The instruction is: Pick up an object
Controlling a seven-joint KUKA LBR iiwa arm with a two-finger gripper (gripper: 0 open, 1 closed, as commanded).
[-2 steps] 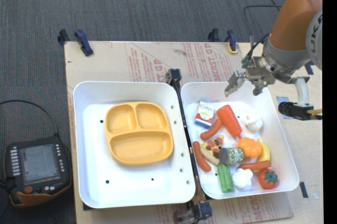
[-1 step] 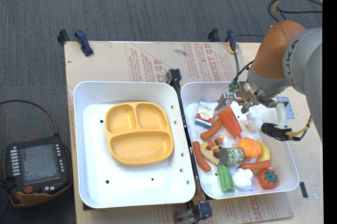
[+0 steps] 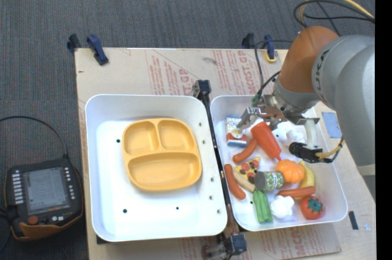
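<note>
My gripper hangs over the upper middle of the right bin, at the end of the grey arm with its orange band. Just below it lies a red-orange carrot-shaped toy, slanting down to the right, its upper end right under the gripper. Whether the gripper touches that toy I cannot tell. Close by are a small blue and white carton, a red sausage and a pizza slice.
The right bin also holds an orange, a banana, a tomato, a green cucumber, a white piece and another sausage. A yellow divided plate lies in the left bin. A teach pendant sits off the bench, left.
</note>
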